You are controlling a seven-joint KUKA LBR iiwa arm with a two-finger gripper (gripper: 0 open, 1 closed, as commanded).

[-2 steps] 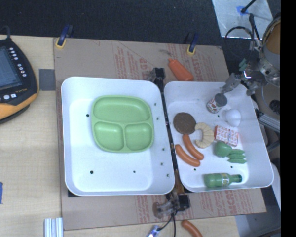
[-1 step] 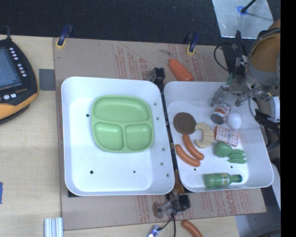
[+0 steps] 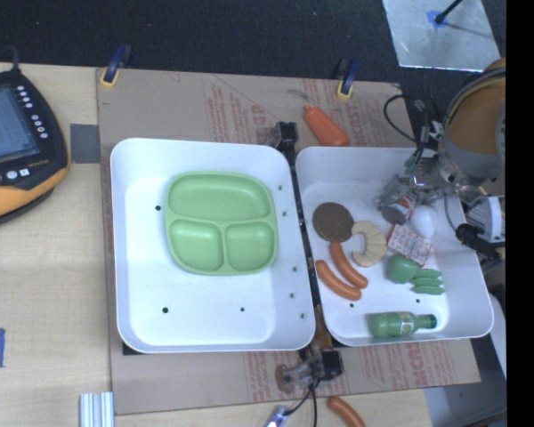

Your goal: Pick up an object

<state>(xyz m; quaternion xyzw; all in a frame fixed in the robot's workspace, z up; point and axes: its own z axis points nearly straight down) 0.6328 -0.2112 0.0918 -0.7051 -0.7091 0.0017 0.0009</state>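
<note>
The toys I could pick up lie in the right bin (image 3: pixel 481 323). A white egg (image 3: pixel 424 221) is just under my gripper (image 3: pixel 408 196), and a red and white packet (image 3: pixel 408 243) lies right beside it. I cannot tell if my jaws are open or shut, or if they have hold of anything. Near the egg are a green toy (image 3: pixel 414 274), a pale croissant (image 3: pixel 369 244) and a round brown patty (image 3: pixel 333 221). Two orange sausages (image 3: pixel 343 270) lie side by side by the bin's left wall. A green bottle (image 3: pixel 400 325) lies flat at the near edge. The left bin (image 3: pixel 142 318) holds a green plate with three parts (image 3: pixel 221 222). An orange carrot (image 3: pixel 325 126) lies outside, on the brown board (image 3: pixel 205 105) behind the bins.
</note>
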